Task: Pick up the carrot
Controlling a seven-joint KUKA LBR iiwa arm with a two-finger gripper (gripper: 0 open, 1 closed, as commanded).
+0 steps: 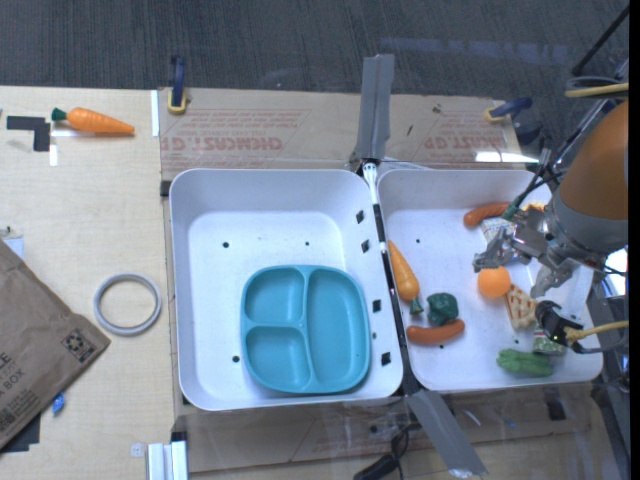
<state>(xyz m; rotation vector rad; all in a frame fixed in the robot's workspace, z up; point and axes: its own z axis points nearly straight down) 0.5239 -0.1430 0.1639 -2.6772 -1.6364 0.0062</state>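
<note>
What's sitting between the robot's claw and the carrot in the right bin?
Camera view: the gripper hangs right of the carrot; bare white bin floor lies between them.

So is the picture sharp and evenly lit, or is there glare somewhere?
Camera view: even, soft light with faint shadows; the teal plate and carrot look crisp; the claw area is cluttered and slightly blurred; no strong glare on the white bins.

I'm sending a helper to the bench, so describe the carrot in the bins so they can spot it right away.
Look in the right-hand white bin, along its left wall next to the divider. The carrot lies there, a tapered orange piece pointing up the wall, just above the green broccoli and red sausage; the other orange thing nearby is round.
</note>
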